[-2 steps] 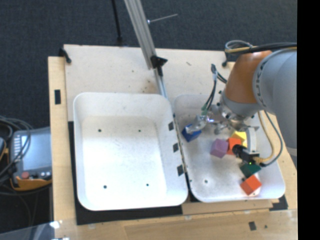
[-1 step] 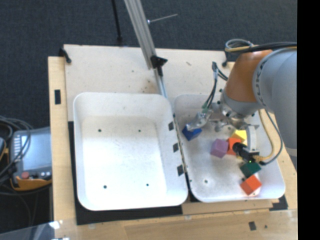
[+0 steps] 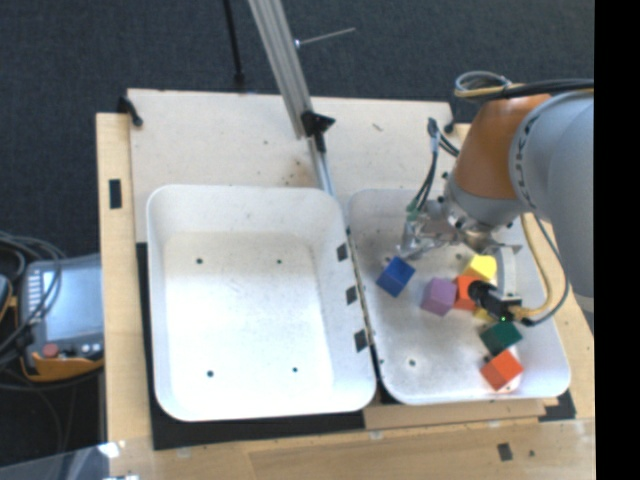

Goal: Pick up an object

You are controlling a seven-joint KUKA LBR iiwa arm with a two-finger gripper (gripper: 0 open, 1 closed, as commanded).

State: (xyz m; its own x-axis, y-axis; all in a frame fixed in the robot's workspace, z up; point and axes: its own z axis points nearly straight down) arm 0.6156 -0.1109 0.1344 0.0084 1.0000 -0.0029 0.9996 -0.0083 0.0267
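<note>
Metal rail (image 3: 283, 53) slants over bench (image 3: 220, 138); grey control box (image 3: 60, 303) left, on dark carpet (image 3: 80, 38).

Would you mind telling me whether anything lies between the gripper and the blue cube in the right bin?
Nothing visible does. The gripper hangs over the right bin, just up and right of the blue cube, with bare bin floor between them. The purple cube and the other blocks lie further right, off that line.

Arm (image 3: 520, 158) bent low from right
</note>
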